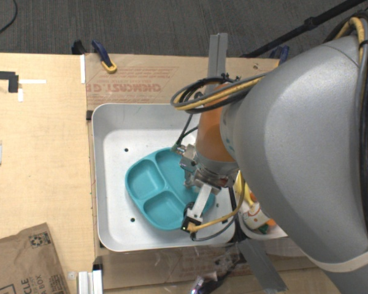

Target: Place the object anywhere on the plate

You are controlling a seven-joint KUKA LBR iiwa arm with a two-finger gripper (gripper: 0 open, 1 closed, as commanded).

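Plate (148, 188): teal, with three compartments, lying flat on the floor of the left white bin (104, 164), in its lower middle part and apart from the left wall.
Plate compartments: all that can be seen of the three hollows holds nothing; the right edge is covered by the wrist.
Gripper (194, 187): hangs over the plate's right edge, at the end of the grey arm (306, 152), just below the orange band (210, 133).
Grip state: hidden by the wrist; cannot tell whether it is spread or pressed together, and nothing can be seen held.
White object (257, 216): small, with orange and green bits, seen in a gap under the arm, right of the left bin and off the plate; mostly hidden, so its kind is unclear.
Cables (199, 94): black and yellow loops over the bin's upper right corner.
Cardboard sheet (141, 84): red lettering, lying behind the bin.
Clamp (103, 55): blue with a yellow tip, at the cardboard's upper left corner.
Bench (37, 164): pale wood left of the bin, with a brown printed box (24, 262) at its lower left corner.
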